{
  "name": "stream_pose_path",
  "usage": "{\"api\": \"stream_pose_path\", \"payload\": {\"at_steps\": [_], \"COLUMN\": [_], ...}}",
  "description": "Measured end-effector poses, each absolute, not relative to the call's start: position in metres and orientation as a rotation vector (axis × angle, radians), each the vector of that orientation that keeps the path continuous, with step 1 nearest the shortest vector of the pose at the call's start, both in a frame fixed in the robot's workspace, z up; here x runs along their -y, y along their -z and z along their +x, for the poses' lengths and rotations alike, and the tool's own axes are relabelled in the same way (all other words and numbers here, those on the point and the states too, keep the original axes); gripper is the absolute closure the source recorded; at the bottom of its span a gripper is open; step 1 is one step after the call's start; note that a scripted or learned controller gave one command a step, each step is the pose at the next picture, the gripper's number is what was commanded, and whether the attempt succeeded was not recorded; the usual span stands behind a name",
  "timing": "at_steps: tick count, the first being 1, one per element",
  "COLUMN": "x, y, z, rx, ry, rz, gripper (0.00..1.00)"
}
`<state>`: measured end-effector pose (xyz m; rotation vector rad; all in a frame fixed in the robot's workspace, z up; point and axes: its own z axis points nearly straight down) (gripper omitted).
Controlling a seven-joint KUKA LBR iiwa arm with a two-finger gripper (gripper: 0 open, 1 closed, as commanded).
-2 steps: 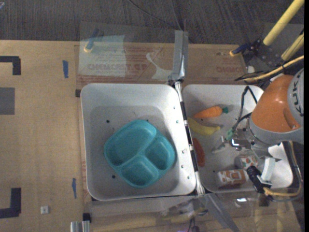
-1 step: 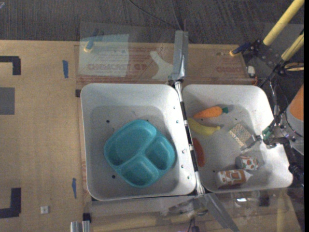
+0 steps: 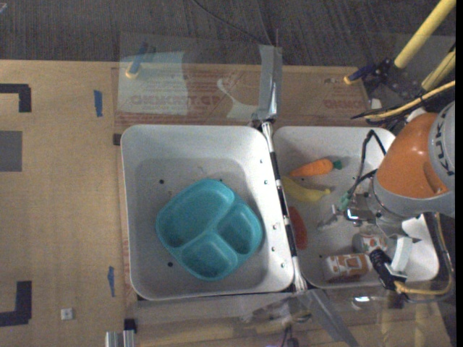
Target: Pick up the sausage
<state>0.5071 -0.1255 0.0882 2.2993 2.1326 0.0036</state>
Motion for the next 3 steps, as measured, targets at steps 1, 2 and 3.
{"api": "stream_pose_path", "payload": {"at_steps": [1, 2, 3], "x": [0.101, 0.101, 0.023], "y": [-0.088, -0.099, -0.184], "z": [0.52, 0.521, 0.518], "rx": [-1.482, -1.484, -1.275], "ry": [-0.006, -0.01, 0.004], "rz": [2.761, 2.758, 2.873], "gripper": [0.0, 1.0, 1.0]}}
